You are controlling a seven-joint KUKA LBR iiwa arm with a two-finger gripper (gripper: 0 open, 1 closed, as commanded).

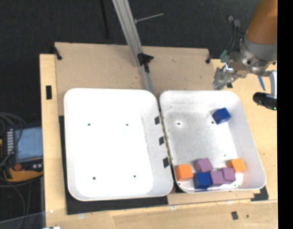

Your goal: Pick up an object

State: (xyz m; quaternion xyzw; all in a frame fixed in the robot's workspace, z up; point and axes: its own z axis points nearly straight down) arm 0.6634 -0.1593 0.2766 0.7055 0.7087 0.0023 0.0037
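Blocks are gathered along the near edge of the right bin (246, 142): an orange block (184, 171), a purple block (203, 165), a dark blue block (203, 180), two more purple blocks (217, 177) (228, 174) and a second orange block (238, 164). A lone blue block (221, 115) is seen well apart, near the far right corner. The gripper (222, 82) is held above the bin's far rim, apparently carrying nothing; its state cannot be told. The left bin (72, 142) lies beside it.

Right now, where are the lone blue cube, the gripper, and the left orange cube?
Lone blue cube (221, 115), camera view, top face.
Gripper (222, 79), camera view, between fingertips.
Left orange cube (184, 171), camera view, top face.
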